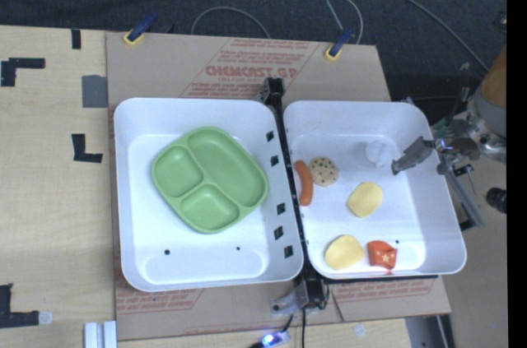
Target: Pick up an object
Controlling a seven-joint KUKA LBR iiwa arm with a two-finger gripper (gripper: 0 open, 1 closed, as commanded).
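Note:
The right bin (412,118) holds an orange sausage-shaped piece (305,183), a speckled cookie (324,170), a yellow lump (365,199), a second yellow lump (344,252), a red piece (381,254) and a pale translucent item (377,151). My gripper (432,161) hangs over that bin's right rim, its fingers apart and nothing between them. One dark finger (409,156) points down-left toward the pale item and stays clear of it. The yellow lump lies below and left of the gripper.
A green divided plate (209,178) lies in the left bin (132,198). Black clips run along the wall shared by the two bins. Both bins rest on a cardboard sheet (247,67) held by yellow-blue clamps at the back. Cables trail over the dark floor behind.

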